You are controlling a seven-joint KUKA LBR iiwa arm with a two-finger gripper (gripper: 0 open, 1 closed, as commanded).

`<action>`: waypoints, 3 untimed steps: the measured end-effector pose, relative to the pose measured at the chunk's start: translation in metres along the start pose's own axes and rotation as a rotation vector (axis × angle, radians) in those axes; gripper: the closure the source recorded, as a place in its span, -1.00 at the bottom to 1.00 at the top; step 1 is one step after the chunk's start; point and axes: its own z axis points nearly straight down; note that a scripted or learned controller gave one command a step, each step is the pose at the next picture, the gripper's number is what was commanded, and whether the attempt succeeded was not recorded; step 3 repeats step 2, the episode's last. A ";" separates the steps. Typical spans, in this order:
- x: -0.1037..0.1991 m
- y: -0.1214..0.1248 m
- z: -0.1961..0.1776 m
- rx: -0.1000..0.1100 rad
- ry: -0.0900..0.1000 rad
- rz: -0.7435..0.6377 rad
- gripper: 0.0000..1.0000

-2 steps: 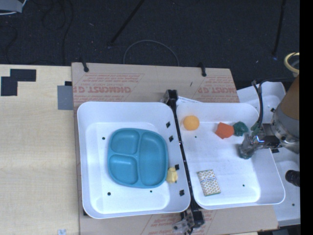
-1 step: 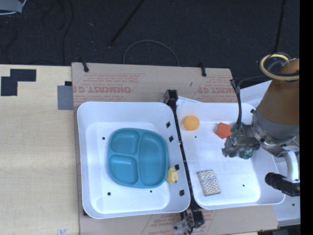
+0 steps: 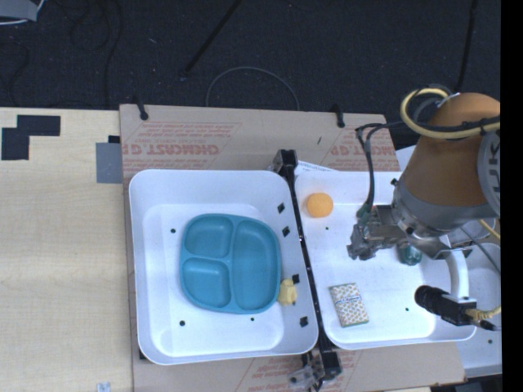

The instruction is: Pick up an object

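Orange ball (image 3: pixel 319 205) sits in the right bin (image 3: pixel 384 333), near its upper left corner, and we'd call it one likely target; the other candidates there are a small patterned packet (image 3: pixel 349 304) lying flat toward the bin's front and a teal thing (image 3: pixel 409 256) half hidden under the arm. The gripper (image 3: pixel 365 241) hangs low over the bin's middle, between ball and packet, touching neither as far as we can see. We can't tell its state, the view is too dark and cluttered w/ cables. In the left bin (image 3: pixel 155 333) there's a blue divided plate (image 3: pixel 230 261) w/ a small yellow object (image 3: pixel 288 291) at its right edge, against the divider (image 3: pixel 298 251). Risks as we judge them: the ball is round and prob. light, so an off-centre close would squirt it away toward the bin wall. The packet is flat on the floor, so the tips may scrape the bin or slide over it w/o getting under. The teal item sits close to the wrist, so a descent there could knock it aside. Ball's closeness to the divider also leaves little room on that side.
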 end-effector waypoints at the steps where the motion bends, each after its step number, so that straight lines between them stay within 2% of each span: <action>1: 0.059 0.010 0.004 0.001 0.000 -0.001 1.00; 2: 0.116 0.016 0.002 0.000 0.000 -0.001 1.00; 3: 0.116 0.016 0.002 0.000 0.000 -0.001 1.00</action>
